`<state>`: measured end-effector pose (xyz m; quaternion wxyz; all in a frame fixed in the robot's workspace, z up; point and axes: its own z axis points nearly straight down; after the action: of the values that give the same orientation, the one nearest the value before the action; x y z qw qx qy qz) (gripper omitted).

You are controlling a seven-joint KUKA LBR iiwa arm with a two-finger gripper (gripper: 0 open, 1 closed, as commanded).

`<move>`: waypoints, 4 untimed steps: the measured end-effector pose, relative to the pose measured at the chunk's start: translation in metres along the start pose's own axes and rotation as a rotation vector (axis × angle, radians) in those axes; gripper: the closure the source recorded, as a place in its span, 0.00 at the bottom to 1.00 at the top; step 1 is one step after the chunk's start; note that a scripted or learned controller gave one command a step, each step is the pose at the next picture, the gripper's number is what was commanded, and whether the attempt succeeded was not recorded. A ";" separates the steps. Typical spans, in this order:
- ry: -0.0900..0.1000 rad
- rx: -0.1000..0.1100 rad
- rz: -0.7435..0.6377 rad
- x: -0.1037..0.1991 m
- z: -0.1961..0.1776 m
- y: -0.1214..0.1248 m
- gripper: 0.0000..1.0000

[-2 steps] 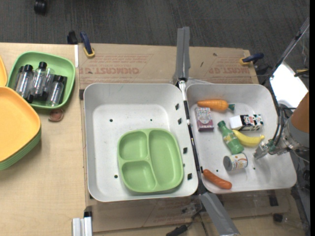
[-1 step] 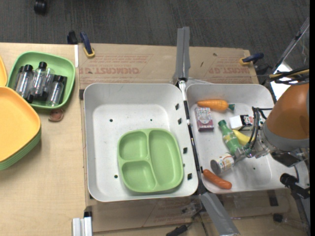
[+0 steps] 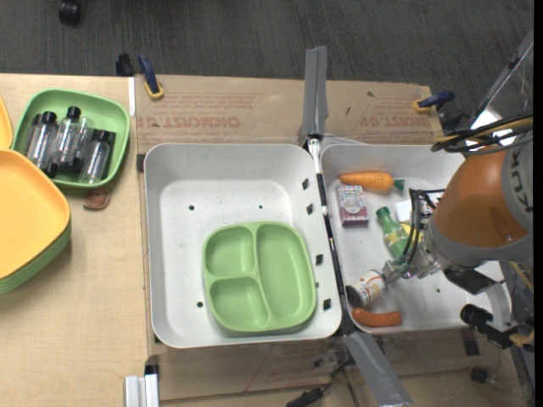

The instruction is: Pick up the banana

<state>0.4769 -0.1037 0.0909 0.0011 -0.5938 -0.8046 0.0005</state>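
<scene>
In the right bin, a yellow piece that looks like the banana lies next to a green bottle, partly hidden by the wrist. My gripper is low in this bin, just in front of the banana, with its tip close to a small jar. The arm's orange band covers the bin's right side. Nothing can be made out between the fingers.
The right bin also holds a carrot, a pink box and an orange-red sausage-shaped piece. A green divided plate lies in the left bin. Yellow plates and a green tray of bottles sit far left.
</scene>
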 end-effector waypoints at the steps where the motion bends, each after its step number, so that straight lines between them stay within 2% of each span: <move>1: -0.001 0.000 -0.299 -0.001 0.000 0.000 1.00; 2: -0.002 -0.001 -0.342 0.017 -0.100 0.063 1.00; 3: -0.004 -0.003 -0.514 0.035 -0.101 0.147 1.00; 4: -0.004 -0.001 0.198 -0.034 -0.101 0.160 1.00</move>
<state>0.6398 -0.0888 0.1910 -0.0006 -0.6705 -0.7419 0.0013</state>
